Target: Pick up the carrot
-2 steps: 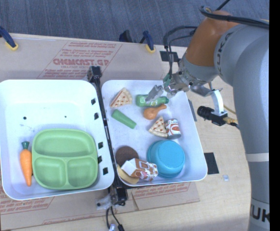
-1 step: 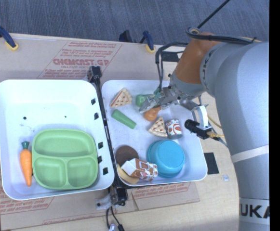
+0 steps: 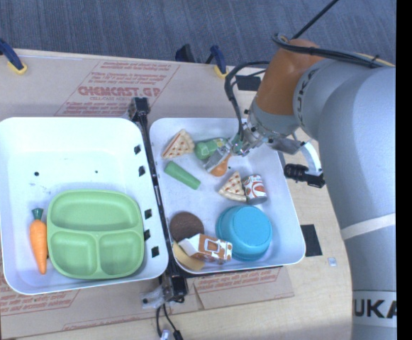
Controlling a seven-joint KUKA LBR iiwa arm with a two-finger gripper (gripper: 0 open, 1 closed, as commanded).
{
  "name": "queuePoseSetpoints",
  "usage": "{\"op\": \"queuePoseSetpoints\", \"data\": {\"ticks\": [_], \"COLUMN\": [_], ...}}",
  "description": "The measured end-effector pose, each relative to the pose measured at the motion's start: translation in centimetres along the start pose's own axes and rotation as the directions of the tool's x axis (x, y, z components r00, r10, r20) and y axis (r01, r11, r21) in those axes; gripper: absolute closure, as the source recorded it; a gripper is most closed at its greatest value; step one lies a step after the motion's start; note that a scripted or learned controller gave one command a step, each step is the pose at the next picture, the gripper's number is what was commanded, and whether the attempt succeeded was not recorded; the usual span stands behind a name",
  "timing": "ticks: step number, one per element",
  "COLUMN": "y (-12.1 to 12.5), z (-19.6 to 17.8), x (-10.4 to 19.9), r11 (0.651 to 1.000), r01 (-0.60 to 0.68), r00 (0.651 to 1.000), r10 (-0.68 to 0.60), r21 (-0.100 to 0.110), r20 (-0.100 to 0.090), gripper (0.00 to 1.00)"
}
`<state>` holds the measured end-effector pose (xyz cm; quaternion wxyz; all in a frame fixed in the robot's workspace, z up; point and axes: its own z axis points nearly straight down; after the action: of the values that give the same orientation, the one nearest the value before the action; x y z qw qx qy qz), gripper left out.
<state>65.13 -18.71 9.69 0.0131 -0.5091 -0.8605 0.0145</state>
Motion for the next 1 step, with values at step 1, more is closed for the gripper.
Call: {"op": "queuePoseSetpoints", "data": {"ticks": [1], "y": [0.31], "z": [-1.71], "x": [-0.15], "r11": [1.0], "r01": [0.009], "r00": [1.0], "r10": [-0.009], "r21": [-0.005], "r20": [0.008], "gripper": [1.0]}}
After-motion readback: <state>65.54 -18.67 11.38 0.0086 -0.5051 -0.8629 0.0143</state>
